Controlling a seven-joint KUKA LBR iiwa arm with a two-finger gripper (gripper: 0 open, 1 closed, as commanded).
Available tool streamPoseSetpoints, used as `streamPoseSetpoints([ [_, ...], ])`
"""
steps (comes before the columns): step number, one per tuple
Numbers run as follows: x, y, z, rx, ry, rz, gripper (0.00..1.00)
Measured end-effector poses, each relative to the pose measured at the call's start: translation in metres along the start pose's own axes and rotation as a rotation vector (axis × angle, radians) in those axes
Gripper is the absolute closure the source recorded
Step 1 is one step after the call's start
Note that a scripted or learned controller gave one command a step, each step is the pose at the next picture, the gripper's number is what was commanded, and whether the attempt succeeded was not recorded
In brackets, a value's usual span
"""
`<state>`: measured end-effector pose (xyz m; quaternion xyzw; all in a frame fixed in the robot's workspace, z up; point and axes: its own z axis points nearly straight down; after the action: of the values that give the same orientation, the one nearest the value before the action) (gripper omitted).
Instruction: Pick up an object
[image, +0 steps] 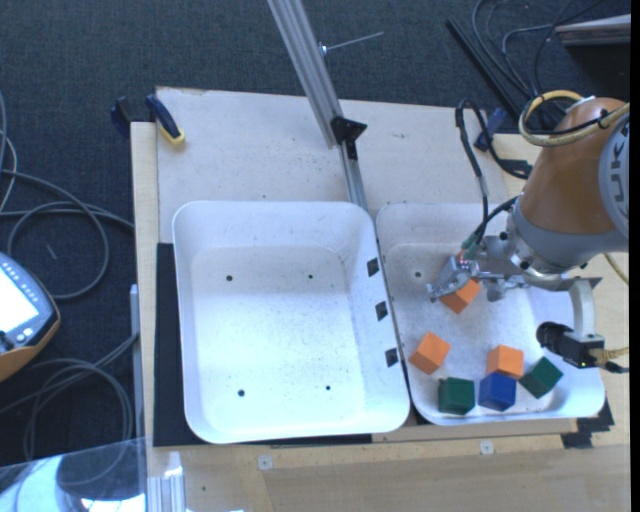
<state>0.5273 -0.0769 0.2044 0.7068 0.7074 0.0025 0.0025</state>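
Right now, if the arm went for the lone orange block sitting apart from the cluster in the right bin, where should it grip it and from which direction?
Take the lone orange block across two opposite flat side faces, coming straight down from above. It sits flat on the floor of the right bin with open space all round it, unlike the blue block and the green blocks packed along the near rim. It lies turned, so the end effector would probably need rotating to match.

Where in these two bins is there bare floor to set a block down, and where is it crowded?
The left bin offers bare floor from wall to wall. In the right bin, a bare strip lies along the far wall, behind the gripper. The near end is crowded: two orange blocks, two green blocks and a blue block cluster there.
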Motion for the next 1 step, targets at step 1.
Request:
streamPoseSetpoints([
  [1, -0.0286, 0.0194, 0.1094, 0.016, 0.001, 0.002, 0.0],
])
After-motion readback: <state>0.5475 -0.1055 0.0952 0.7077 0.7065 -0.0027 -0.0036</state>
